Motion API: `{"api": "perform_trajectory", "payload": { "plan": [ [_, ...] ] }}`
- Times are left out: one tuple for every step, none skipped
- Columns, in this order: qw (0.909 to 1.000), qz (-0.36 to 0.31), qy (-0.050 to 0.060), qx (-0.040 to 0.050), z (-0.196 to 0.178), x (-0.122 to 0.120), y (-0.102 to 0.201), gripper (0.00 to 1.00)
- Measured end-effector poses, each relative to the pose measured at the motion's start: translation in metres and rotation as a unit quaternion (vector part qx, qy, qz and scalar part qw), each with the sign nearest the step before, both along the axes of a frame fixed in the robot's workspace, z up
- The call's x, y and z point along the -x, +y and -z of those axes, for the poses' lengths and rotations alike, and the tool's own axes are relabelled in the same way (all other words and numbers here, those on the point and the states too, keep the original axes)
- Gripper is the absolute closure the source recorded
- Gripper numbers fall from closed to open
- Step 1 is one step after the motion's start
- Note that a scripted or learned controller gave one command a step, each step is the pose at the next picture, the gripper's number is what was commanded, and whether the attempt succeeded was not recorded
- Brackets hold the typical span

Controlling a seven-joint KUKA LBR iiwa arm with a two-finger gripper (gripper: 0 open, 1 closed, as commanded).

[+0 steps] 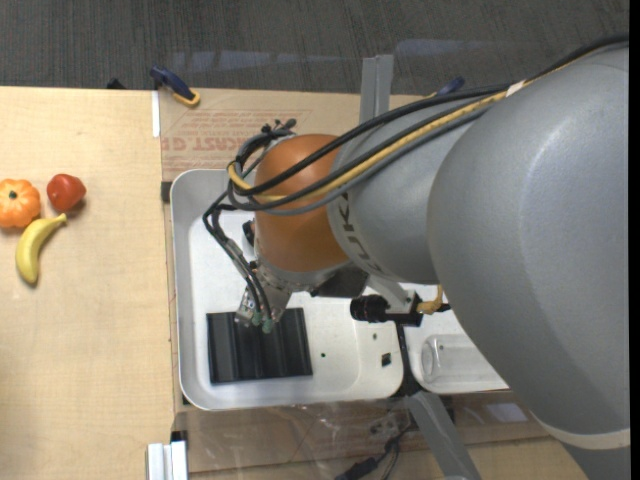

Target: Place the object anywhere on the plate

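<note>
A black ribbed rectangular slab lies flat at the front left of the white bin. The arm's orange band and wrist hang over the bin's middle, just behind the slab. A bundle of cables runs down from the wrist and ends at the slab's far edge. The arm's bulk hides whatever is below the wrist, including any object under it.
A second white bin peeks out under the arm at the right. On the wooden bench to the left lie an orange fruit, a red fruit and a banana. A blue clamp sits at the back.
</note>
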State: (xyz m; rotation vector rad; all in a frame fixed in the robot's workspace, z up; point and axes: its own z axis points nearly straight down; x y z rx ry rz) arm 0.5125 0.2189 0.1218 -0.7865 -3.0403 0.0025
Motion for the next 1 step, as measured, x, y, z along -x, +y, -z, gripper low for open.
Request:
{"api": "perform_trajectory", "payload": {
  "plan": [
    [0.9917, -0.128, -0.002, -0.0004, -0.0587, -0.0563, -0.0398, 1.0]
  ]
}}
